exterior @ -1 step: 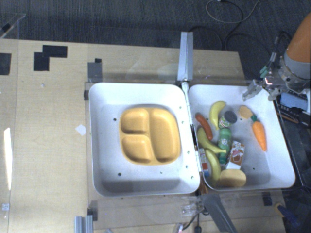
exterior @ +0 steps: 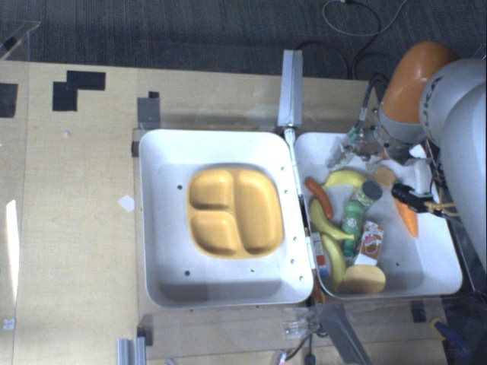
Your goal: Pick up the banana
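Observation:
A yellow banana (exterior: 329, 236) lies along the left side of the right bin (exterior: 441, 268), curving from the middle down toward the front. A second yellow banana-like piece (exterior: 344, 179) lies further back, just below my gripper (exterior: 351, 147). The gripper hangs over the back part of the right bin, above and behind these fruits, with the grey arm and its orange band (exterior: 415, 71) reaching in from the right. I see nothing held by it.
Around the banana lie a red sausage (exterior: 319, 197), a green bottle (exterior: 354, 212), a small carton (exterior: 370, 242), a tan bun (exterior: 362, 278) and an orange carrot (exterior: 409, 220). The left bin (exterior: 160, 265) holds a yellow divided plate (exterior: 233, 210).

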You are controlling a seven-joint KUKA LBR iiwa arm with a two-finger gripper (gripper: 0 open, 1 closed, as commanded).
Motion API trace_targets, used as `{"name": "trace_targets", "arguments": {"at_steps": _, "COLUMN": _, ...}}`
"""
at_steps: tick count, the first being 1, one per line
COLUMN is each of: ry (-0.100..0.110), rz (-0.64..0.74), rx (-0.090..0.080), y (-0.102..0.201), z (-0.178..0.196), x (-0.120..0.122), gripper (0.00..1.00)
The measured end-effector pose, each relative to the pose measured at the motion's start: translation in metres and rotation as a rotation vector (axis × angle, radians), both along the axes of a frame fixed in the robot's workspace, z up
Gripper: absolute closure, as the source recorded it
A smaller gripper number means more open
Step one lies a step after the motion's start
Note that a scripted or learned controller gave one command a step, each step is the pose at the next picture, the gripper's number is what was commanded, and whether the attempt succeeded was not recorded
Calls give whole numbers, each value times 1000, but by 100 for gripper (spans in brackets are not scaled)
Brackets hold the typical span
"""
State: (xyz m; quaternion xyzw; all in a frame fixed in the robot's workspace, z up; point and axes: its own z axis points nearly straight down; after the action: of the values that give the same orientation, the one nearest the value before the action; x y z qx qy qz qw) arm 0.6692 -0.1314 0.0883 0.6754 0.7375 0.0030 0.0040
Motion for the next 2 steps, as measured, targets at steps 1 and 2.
{"name": "trace_targets", "arguments": {"at_steps": 1, "ry": 1, "rz": -16, "rx": 1, "y": 36, "z": 0, "x": -29, "gripper": 0}}
{"name": "trace_targets", "arguments": {"at_steps": 2, "ry": -7, "rz": -14, "rx": 2, "y": 37, "z": 12, "x": -27, "gripper": 100}}
